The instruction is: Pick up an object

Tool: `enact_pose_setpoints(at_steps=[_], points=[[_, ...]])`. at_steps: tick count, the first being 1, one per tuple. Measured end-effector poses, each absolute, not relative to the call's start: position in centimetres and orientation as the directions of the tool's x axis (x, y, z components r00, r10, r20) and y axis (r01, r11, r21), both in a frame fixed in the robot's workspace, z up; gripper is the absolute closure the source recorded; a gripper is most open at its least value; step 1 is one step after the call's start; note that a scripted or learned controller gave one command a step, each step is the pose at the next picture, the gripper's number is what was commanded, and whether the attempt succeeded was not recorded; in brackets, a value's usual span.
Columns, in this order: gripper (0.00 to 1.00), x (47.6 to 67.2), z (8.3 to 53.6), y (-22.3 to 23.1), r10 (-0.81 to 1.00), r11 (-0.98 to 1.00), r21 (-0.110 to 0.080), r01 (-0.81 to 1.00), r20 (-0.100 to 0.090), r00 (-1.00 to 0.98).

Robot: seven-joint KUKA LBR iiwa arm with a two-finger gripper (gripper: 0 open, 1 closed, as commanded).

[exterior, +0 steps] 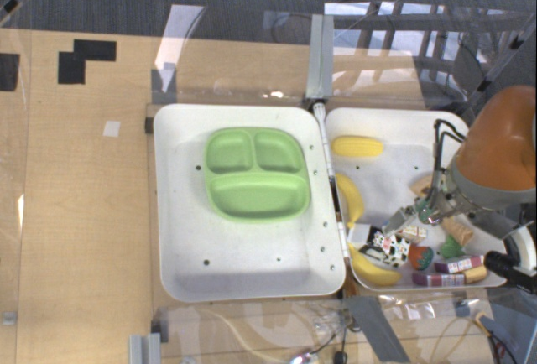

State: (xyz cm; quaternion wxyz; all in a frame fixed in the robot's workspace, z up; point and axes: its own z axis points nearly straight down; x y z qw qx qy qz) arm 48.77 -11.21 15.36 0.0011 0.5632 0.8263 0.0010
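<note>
The right white bin [394, 123] holds a heap of small toys. A yellow oval piece [357, 146] lies at its back left, and a yellow banana [352, 199] runs along its left wall. A second banana [375, 271] curves along the front edge. Beside it sit a black-and-white spotted piece [388, 245], a red piece [420, 257], a green piece [450, 248] and a purple bar [443, 276]. My gripper [409, 220] hangs low over the heap, just above the spotted piece, below the orange band [501, 144].
In the left white bin [180, 253], a green divided plate [254, 172] rests in the middle. A tan cone [458, 229] and a brownish piece [422, 184] lie close to the wrist. A metal divider [318, 60] stands behind the bins.
</note>
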Motion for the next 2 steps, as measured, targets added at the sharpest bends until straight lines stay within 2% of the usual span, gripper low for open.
enact_pose_setpoints(at_steps=[1, 2], points=[[0.00, 53.3, 9.0, -13.8, 1.000, -0.010, 0.013, 1.000, 0.000, 0.010], [0.00, 49.3, 9.2, -14.8, 0.985, 0.172, 0.020, 0.985, -0.007, -0.172]])
